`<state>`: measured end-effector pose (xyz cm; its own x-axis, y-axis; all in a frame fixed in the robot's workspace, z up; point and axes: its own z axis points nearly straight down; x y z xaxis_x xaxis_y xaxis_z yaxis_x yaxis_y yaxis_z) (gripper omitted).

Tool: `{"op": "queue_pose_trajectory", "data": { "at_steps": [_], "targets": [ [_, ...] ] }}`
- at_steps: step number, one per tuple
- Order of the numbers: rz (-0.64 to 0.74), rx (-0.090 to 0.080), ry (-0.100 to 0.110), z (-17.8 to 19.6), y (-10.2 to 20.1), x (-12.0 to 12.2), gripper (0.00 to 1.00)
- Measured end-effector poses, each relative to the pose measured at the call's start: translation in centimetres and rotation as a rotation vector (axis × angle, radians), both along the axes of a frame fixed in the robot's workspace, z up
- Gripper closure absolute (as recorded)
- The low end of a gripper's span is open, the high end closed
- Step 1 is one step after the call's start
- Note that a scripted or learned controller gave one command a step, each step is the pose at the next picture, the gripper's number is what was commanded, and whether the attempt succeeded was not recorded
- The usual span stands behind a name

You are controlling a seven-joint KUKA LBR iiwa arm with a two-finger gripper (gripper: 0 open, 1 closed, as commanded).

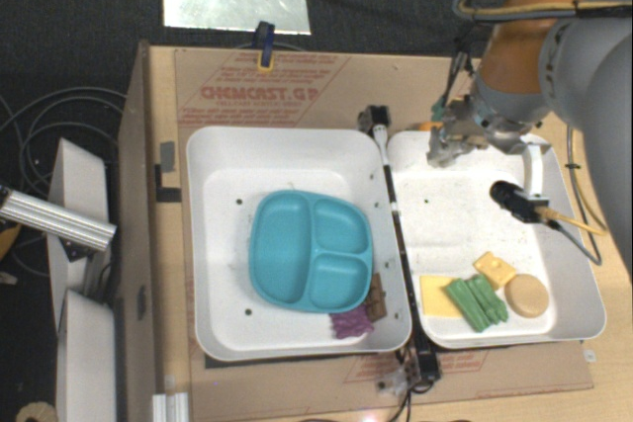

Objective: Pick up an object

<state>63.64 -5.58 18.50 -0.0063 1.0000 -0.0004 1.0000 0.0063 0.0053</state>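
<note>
Bench: dark floor all round, with a printed cardboard sheet [257, 89] under two white bins set side by side in the middle of the frame.
Left bin [213, 212]: a teal divided plate [309, 252] takes up most of its floor; a purple scrap [348, 323] and a brown piece [377, 299] are wedged at its lower right edge, touching the plate – awkward to reach.
Right bin [445, 212]: four small pieces are bunched in its lower right corner.
Cluster: a flat yellow square [436, 295], a green bundle [477, 301] lying partly on it, a yellow wedge [494, 267] just above, and a tan round piece [527, 295] beside them.
Arm [584, 64]: comes in from the upper right of the frame, bent down over the right bin.
Gripper [447, 149]: low over the bare upper left of the right bin, well apart from the cluster; nothing visible in its hold, and I cannot tell how far open it is.
Stage: likely early – nothing lifted yet.
Next move: probably travel toward the lower right, where the tan round piece looks the easiest target.
Risk: crowded pieces may shift together.
</note>
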Motion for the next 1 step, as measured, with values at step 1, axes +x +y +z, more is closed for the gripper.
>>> {"op": "queue_pose_trajectory", "data": {
  "at_steps": [1],
  "targets": [
    [-0.001,0.001,-0.001,5.03,0.56,-2.74,1.00]
  ]
}}
